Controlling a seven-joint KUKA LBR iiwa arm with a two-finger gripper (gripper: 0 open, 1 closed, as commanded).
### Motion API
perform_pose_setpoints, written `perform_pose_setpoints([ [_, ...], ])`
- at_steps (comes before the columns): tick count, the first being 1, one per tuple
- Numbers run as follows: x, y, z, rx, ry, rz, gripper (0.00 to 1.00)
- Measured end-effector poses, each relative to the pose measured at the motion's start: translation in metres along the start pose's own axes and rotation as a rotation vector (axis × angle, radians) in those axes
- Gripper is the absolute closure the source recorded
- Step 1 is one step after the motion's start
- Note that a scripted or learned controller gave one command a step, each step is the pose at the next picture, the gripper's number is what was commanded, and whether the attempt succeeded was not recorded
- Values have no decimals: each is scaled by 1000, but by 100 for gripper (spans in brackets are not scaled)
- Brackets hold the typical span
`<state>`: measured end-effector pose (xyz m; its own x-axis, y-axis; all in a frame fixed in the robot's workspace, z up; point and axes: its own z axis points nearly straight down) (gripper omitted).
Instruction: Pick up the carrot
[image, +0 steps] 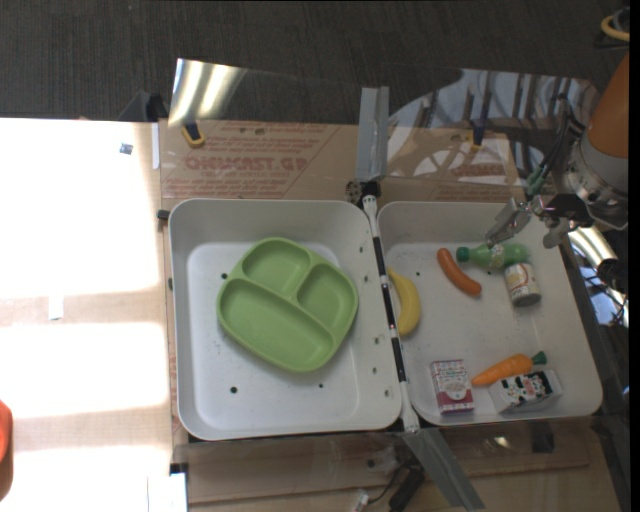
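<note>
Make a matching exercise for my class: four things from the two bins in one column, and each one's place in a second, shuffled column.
Things
1. green plate
2. banana
3. carrot
4. green bottle

Places
A. far part of the right bin, beside the gripper
B. near part of the right bin, touching a small carton
C. middle of the left bin
D. right bin, against the wall shared with the left bin

Pairs: 1-C, 2-D, 3-B, 4-A

Dark floor (300, 40), sunlit white table (70, 260)
</note>
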<state>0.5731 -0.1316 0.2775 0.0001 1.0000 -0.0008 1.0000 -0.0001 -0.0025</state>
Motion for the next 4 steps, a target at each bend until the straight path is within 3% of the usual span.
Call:
perform_pose_setpoints([
  [1, 41, 82, 87, -2, -1, -33, 0],
  [2, 0, 52, 186, -1, 0, 54, 0],
  [3, 21, -18, 186, -1, 1, 121, 0],
  [4, 18, 36, 187, -1, -1, 279, 0],
])
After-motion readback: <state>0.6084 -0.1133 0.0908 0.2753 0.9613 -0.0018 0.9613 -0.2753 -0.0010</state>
